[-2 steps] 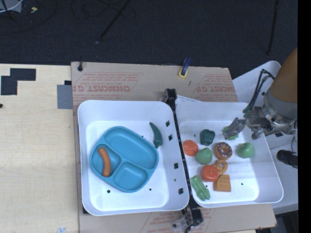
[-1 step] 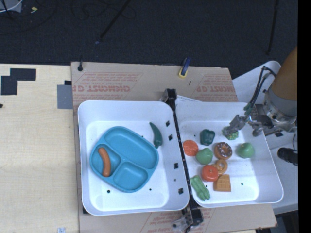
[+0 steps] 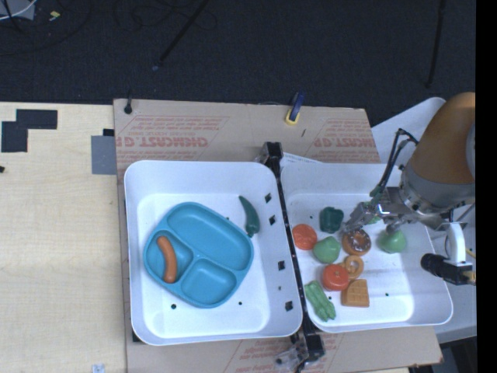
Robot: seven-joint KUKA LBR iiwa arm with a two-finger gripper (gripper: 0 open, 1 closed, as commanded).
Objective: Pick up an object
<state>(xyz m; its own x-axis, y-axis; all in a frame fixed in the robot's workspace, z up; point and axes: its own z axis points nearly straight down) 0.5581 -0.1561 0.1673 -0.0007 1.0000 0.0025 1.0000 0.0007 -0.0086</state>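
Tool [image 3: 365, 222] low over right bin [image 3: 423, 305], directly above brown doughnut [image 3: 357, 242]; finger state not discernible. Nearby: green pepper [image 3: 331, 219], orange tomato [image 3: 304, 236], green apple [image 3: 393, 242], red tomato [image 3: 335, 277], cracker [image 3: 356, 294]. Left bin [image 3: 147, 185]: blue divided plate [image 3: 199, 253] holding sausage [image 3: 167, 258].

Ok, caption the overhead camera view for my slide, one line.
KUKA arm's gripper hovers over toy food in the right bin; a blue tray with a sausage sits in the left bin.
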